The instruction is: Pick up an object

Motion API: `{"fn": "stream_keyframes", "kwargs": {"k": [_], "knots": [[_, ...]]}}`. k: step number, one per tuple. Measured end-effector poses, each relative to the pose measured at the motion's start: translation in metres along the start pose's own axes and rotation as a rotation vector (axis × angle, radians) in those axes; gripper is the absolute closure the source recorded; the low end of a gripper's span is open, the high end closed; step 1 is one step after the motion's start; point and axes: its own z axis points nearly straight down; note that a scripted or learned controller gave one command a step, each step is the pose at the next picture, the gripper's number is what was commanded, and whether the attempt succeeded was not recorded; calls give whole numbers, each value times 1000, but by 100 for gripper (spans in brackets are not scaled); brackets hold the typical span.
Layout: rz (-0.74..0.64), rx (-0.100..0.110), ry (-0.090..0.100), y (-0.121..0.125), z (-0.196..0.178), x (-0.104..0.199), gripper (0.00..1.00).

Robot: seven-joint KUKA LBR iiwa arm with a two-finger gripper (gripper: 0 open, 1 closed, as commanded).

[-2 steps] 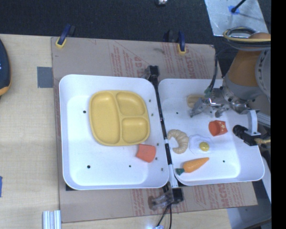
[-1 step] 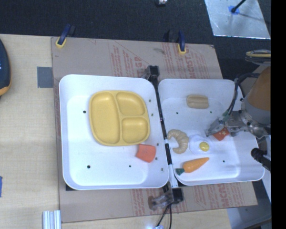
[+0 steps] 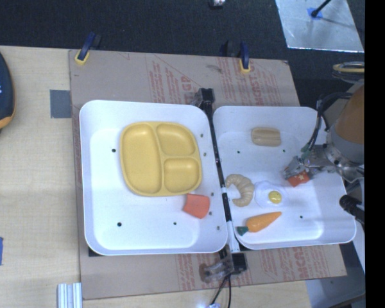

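We see the gripper (image 3: 296, 172) low in the right bin (image 3: 308, 233), its jaws pinching a small red piece (image 3: 299, 179). The hold looks shallow, so the piece may slip on lifting.

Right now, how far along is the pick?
Done: the gripper is down in the right bin, at a small red piece. In hand: nothing visibly lifted; whether it grips the piece is unclear. Left: secure and lift. The carrot, croissant and egg lie untouched.
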Motion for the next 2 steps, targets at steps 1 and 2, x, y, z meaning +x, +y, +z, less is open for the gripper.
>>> {"fn": "stream_keyframes", "kwargs": {"k": [1, 2], "knots": [[-6, -4, 0, 41, 11, 48, 100], [-6, -10, 2, 69, -72, 103, 100]]}}
